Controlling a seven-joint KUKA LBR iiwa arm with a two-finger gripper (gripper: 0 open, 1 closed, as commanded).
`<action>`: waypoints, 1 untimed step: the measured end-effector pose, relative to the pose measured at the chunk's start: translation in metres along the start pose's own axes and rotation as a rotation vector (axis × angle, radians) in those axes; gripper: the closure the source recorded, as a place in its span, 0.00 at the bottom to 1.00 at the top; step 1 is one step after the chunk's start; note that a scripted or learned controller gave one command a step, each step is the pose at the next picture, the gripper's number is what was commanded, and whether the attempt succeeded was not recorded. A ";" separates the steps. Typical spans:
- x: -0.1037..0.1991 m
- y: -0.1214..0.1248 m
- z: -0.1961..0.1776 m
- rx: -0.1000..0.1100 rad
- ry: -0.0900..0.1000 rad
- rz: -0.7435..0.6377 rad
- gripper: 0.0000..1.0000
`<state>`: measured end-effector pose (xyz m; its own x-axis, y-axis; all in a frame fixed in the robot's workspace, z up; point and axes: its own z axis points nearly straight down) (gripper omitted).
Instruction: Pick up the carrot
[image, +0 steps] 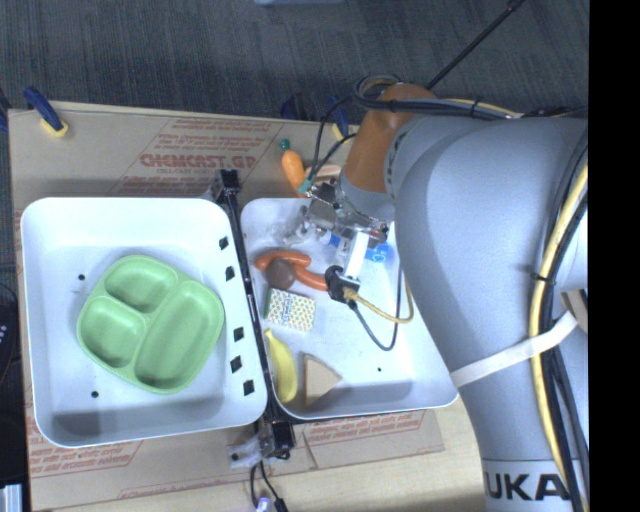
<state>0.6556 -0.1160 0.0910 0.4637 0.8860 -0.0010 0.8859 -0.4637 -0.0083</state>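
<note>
The carrot (292, 171), small and orange with a green top, lies at the back left corner of the right bin (400, 395), on or just beyond its rim. My gripper (322, 214) hangs just right of and below it, over the back of that bin. The wrist and cables hide its fingertips. I cannot tell whether it touches the carrot.
The right bin also holds a long orange-red piece (312, 279) with a brown oval (282, 272), a patterned square (291, 310), a banana (283, 371), a brown wedge (321, 378) and a blue-white item (376, 255). A green divided plate (150, 322) sits in the left bin (50, 240).
</note>
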 end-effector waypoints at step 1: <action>0.037 -0.020 -0.145 -0.005 0.001 0.245 0.00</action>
<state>0.6566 -0.0741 0.2365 0.6645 0.7473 -0.0010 0.7473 -0.6645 -0.0033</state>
